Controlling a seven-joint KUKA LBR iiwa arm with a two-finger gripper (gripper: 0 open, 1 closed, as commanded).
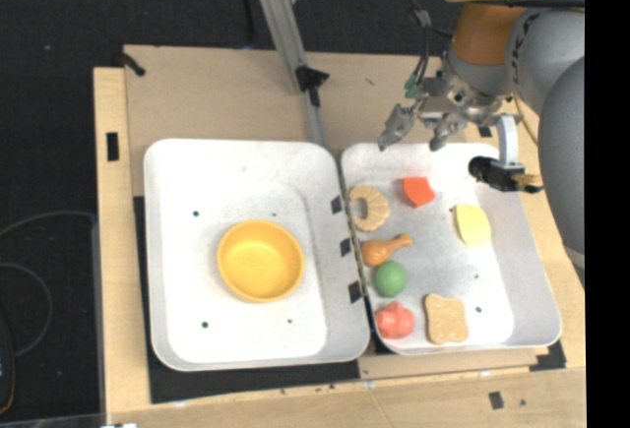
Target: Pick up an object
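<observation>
At upper right of the frame, above the far edge of the right bin (512, 318): grey arm (551, 52) with orange band, gripper (421, 133) hanging just past the bin's upper rim, two fingers (394, 129) spread apart, released, nothing between them. Below the gripper, inside the right bin, seven small things scattered, none touching the fingers. Near the bin's upper middle: orange-red block (417, 191). To its left, against the bin's left wall: round tan waffle-like piece (369, 208). Toward the right side: yellow lemon-shaped piece (472, 224). Below the waffle piece: brown drumstick (385, 247), lying crosswise, thin end pointing right. Just under the drumstick: green ball (391, 278). At lower left of that bin: red tomato-like piece (396, 320), close beneath the green ball. Just beside it to the right: tan slice of toast (447, 318), lying flat. At left centre of the frame: left bin (177, 180), touching the right bin along the middle seam, with a yellow bowl (260, 261) upright at about its middle. Under both bins: tan bench board (217, 72), with a slanted metal rail (281, 13) running from top centre down to the seam between the bins.
</observation>
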